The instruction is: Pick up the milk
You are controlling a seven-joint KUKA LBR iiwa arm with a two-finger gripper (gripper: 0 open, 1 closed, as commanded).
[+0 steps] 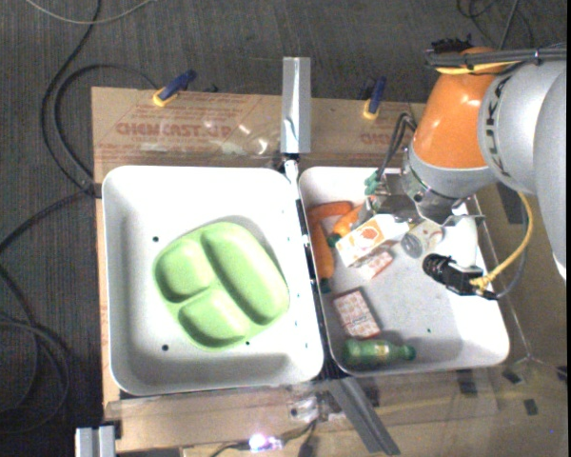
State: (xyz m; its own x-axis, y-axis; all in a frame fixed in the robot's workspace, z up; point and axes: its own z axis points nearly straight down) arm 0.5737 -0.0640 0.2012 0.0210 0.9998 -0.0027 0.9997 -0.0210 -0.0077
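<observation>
Hovering over right bin [476,346], gripper [392,219] sits just at 2 o'clock of milk carton [362,242]; grip state: cannot tell. Carton lies tilted at bin's 11 o'clock, beside carrot [321,246]. Judged light, thin card, crushable, slightly slick. Best hold: across flat side panels, moderate squeeze.

Even overhead light, soft shadows, mild glare on the white bins [114,284], slightly soft focus.

Divided tray [221,284] in left bin [124,255], right bin [476,341] holding carton [362,241], perhaps the milk, bottle [376,352] nearest the front
</observation>
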